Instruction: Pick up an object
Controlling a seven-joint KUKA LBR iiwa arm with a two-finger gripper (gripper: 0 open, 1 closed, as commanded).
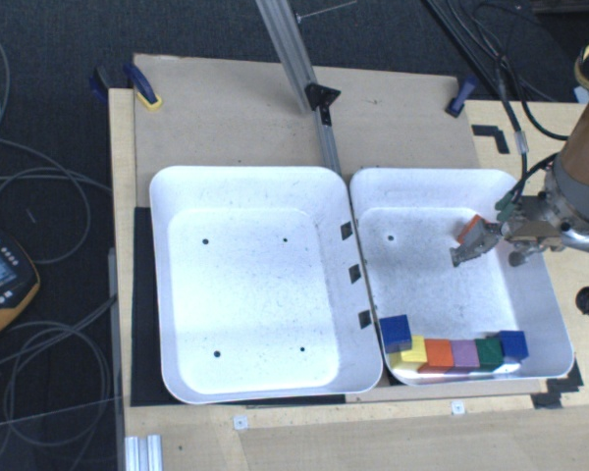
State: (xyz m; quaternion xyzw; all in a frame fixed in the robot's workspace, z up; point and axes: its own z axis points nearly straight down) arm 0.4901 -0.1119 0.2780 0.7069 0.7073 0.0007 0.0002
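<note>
Overhead view of a counter (275, 96) w/ two white bins. The arm (581, 180) reaches in from the right; its jaws (468, 243) hang over the right bin (427, 186), mid-floor. Can't tell if they're apart or together. Blocks (455, 351) sit in a row along that bin's near wall, well apart from the jaws. Looks like the approach step; next move needs travel toward the row, then descent. Near wall crowds the blocks; open floor lies behind them. Left bin (250, 273) alongside.
</note>
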